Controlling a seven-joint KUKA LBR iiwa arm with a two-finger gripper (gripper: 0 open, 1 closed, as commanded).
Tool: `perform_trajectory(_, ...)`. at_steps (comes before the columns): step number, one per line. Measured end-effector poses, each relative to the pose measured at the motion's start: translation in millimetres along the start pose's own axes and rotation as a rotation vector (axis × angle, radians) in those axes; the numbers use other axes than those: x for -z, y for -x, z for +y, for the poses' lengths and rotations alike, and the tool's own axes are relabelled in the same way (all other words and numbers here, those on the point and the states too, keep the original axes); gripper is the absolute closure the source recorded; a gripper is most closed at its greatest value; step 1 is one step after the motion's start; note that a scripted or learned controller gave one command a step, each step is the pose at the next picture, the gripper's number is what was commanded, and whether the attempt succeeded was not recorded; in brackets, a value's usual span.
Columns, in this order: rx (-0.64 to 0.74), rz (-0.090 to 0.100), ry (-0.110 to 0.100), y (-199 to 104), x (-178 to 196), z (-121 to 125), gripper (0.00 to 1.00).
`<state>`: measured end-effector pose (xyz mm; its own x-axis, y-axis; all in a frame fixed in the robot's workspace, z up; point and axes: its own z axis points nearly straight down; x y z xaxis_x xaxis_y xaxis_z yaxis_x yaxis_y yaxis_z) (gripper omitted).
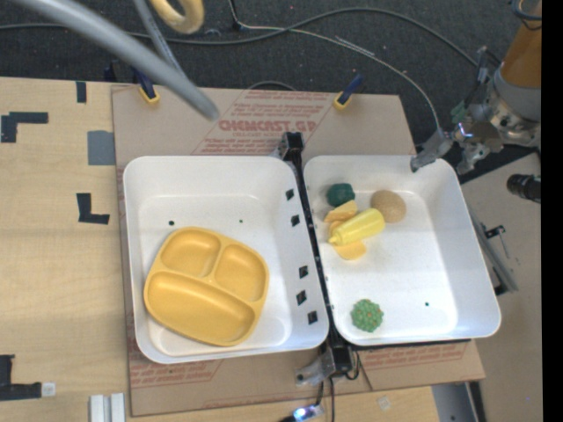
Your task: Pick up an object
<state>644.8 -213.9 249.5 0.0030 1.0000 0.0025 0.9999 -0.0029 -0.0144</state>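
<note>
A yellow divided plate (207, 286) is lying in the left bin (141, 183), just left of the divider (308, 236) that is separating the two bins. Right of the divider, in the right bin (457, 280), a dark green piece (340, 193), a yellow bottle (356, 229) and a tan ball (388, 206) are clustering near it, with a green ball (367, 316) sitting apart, closer to the camera. The pincer (427, 156) is hovering at that bin's far right corner; its state cannot be told.

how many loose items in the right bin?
5. Dark green piece and tan ball sit near the back; yellow cylinder lies over two yellow-orange pieces; green bumpy ball sits near the front. More may hide under the cylinder.
</note>
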Motion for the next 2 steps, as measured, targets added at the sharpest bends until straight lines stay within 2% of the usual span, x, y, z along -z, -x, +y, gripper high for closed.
perform_trajectory(1,0.004,-0.003,0.013,-0.9,8.9,2.4,0.00)
perform_trajectory(2,0.004,-0.003,0.009,-2.3,-43.3,-7.5,0.00)
